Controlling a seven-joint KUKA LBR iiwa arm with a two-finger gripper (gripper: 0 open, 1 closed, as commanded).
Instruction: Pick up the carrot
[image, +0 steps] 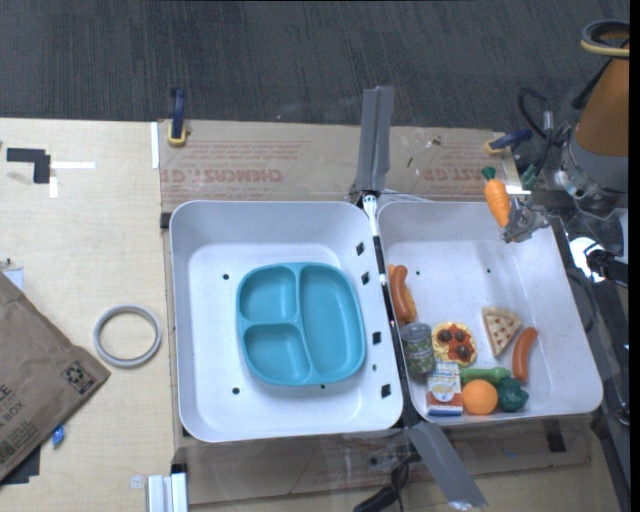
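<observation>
The carrot (496, 203), orange with a green top, hangs upright over the far edge of the right bin (575, 330). My gripper (510, 216) reaches in from the right, and its fingers (520, 226) are closed on the carrot's right side, near its lower end. The grey arm with its orange band (610, 110) stands above at the top right.
The right bin holds two sausages (402, 293) (524, 352), a can (417, 347), a small pizza (455, 342), a sandwich wedge (500, 325), a juice box (445, 388), an orange (480, 397) and green vegetables (510, 393). In the left bin lies a blue divided plate (302, 323). A tape ring (127, 334) sits on the bench.
</observation>
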